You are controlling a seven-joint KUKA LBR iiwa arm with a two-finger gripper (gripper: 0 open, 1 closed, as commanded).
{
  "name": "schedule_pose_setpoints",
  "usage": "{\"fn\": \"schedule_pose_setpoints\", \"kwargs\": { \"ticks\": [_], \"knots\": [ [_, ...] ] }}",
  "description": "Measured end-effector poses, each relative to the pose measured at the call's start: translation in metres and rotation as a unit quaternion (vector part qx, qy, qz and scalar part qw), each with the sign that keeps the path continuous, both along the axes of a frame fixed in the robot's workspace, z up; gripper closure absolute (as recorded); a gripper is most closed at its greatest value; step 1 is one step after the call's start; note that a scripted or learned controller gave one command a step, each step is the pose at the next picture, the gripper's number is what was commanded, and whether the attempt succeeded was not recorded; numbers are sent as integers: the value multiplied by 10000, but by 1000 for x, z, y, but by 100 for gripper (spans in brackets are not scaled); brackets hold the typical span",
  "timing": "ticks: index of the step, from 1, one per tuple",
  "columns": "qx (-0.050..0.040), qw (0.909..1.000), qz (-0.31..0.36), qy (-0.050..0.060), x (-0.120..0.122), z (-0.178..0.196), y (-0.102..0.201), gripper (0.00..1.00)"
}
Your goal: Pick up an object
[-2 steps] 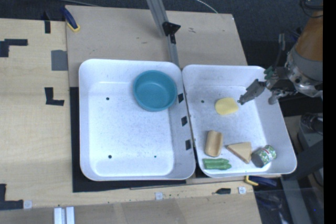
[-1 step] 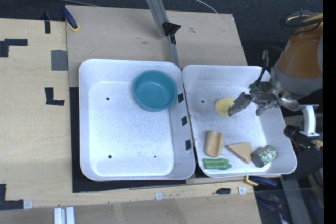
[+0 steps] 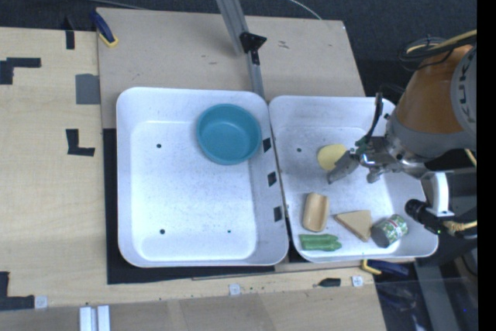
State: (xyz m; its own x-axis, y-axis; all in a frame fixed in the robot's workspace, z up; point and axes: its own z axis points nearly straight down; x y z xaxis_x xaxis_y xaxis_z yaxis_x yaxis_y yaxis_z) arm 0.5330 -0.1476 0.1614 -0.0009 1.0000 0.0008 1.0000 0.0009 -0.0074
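My gripper (image 3: 356, 170) hangs over the right bin (image 3: 310, 116), its two fingers spread apart with nothing between them. A yellow rounded object (image 3: 331, 156) lies just left of the left fingertip. Below it rest a tan cylinder (image 3: 315, 212), a tan wedge (image 3: 356, 225), a green flat piece (image 3: 320, 243) and a small grey-green can (image 3: 389, 230). A blue bowl (image 3: 228, 133) sits at the back of the left bin (image 3: 147, 190).
A metal pole (image 3: 229, 4) slants down to the divide between the two bins. The arm's body (image 3: 434, 112) covers the right bin's far right side. Black tape marks (image 3: 77, 142) dot the bench to the left.
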Motion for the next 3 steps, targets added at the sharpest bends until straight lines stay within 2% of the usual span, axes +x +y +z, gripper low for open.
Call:
{"fn": "schedule_pose_setpoints", "kwargs": {
  "ticks": [1,2,3],
  "knots": [
    [2,10000,0,3,0,-65,4,0],
    [3,10000,8,-13,1,-51,4,100],
    [-9,10000,0,-48,2,-8,0,100]
  ]
}}
